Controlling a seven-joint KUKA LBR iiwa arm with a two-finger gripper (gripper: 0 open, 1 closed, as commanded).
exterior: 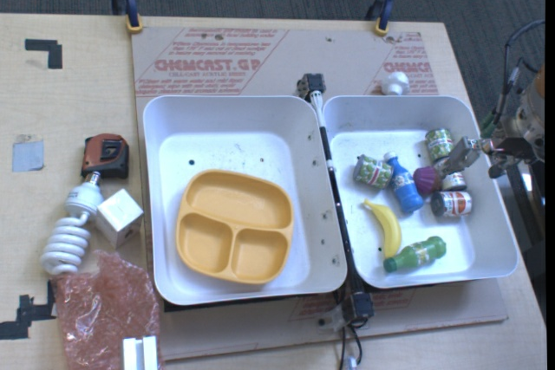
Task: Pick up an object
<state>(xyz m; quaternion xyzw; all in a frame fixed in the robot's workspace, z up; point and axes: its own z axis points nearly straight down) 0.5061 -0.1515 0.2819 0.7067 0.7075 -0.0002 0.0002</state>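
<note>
Camera view, from above the bench: a cluster of small objects is seen in the right bin (486,260), gathered toward its far right corner, where a purple object (426,180) lies among three small cans (452,203), one at the far side (439,141), one at the near side and one to the left (373,172). A blue bottle (404,185) is set just beside the purple object. A yellow banana (385,225) and a green bottle (416,254) are laid nearer the bin's front edge. The gripper (462,155) is reached in over the bin's right wall, just above the cluster; whether its fingers are parted or closed cannot be told, and nothing is seen held. A yellow divided tray (234,225) is carried in the left bin (165,186). On the bench's left side a tape measure (106,155), a spiral light bulb (71,230), a white cube (120,214) and a reddish plastic bag (100,308) are laid out.
</note>
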